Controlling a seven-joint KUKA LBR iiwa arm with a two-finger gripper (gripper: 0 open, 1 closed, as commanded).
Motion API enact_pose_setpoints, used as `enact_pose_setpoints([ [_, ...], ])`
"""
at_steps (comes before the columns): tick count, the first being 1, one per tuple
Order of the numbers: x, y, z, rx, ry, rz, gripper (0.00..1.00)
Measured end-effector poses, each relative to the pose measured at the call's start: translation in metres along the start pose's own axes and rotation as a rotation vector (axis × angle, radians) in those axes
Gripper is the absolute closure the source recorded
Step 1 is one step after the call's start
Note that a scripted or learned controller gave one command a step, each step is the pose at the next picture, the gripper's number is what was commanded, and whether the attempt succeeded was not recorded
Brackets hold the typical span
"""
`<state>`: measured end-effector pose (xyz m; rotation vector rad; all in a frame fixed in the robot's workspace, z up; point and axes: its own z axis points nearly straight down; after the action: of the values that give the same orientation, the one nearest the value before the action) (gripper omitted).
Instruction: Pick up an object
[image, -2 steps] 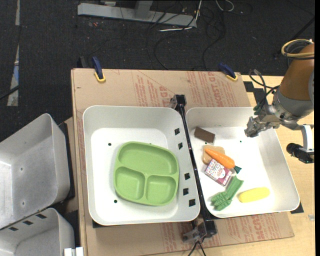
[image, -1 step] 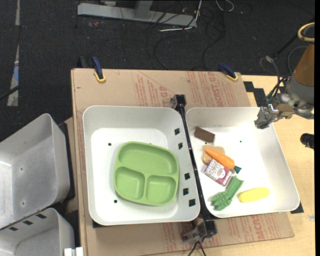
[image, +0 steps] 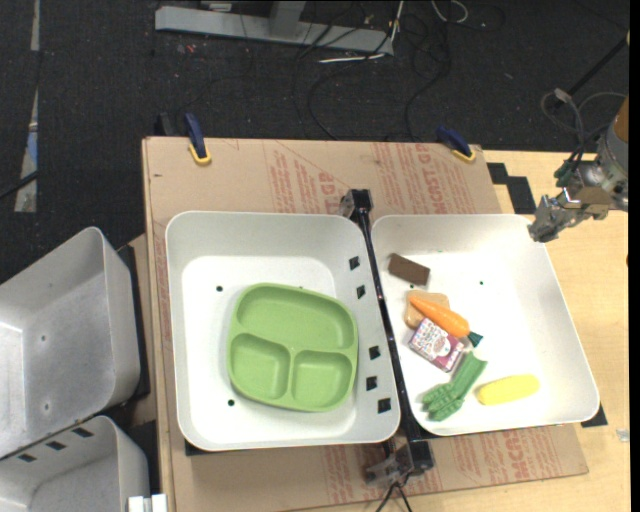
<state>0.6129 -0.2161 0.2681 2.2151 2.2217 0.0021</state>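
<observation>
Jaws (image: 550, 222) hang at the frame's right edge, above the right bin's (image: 560, 300) upper corner; I cannot tell their state. Carrot (image: 441, 315) lies mid-bin.

Grey metal wrist with a dark hand (image: 548, 222) and a thin looped cable (image: 572, 108).

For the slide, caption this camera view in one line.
Gripper hovers at the right bin's far corner; toy foods cluster near the divider, a green plate fills the left bin.
</observation>
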Motion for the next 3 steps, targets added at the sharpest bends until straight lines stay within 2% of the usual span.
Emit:
enact_pose_setpoints([
  [2, 0.094, -0.016, 0.02, 0.006, 0.002, -0.002, 1.0],
  [3, 0.141, -0.032, 0.013, 0.006, 0.003, -0.002, 1.0],
])
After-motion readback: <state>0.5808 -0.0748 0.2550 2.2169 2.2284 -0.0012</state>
